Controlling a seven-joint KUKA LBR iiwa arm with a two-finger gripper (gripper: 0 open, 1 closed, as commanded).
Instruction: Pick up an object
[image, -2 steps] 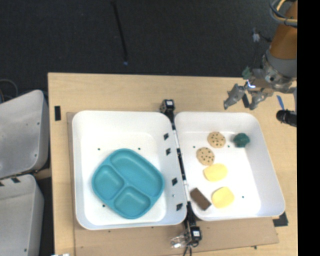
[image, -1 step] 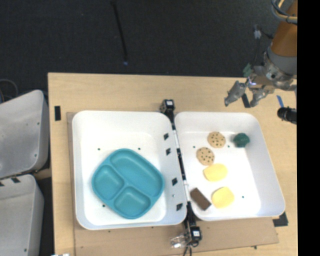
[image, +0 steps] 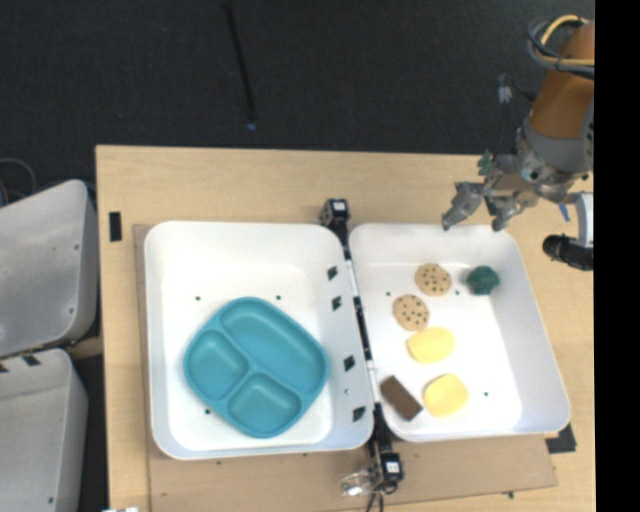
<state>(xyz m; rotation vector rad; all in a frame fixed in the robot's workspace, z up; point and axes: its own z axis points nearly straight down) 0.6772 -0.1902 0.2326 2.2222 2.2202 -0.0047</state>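
Note:
The right bin (image: 520, 400) holds two round cookies (image: 433, 279) (image: 410, 312), two yellow pieces (image: 431, 346) (image: 445, 394), a brown bar (image: 401, 398) and a small dark green object (image: 484, 280). My gripper (image: 480, 213) hangs above the far edge of the right bin, beyond the green object. Its fingers (image: 456, 213) are spread apart with nothing between them.
The left bin (image: 165, 300) bears a teal divided plate (image: 256, 366). A row of black clips (image: 352, 330) runs along the seam between the bins. The arm (image: 556, 110) comes in at the upper right. Bare wooden bench (image: 250, 180) lies behind the bins.

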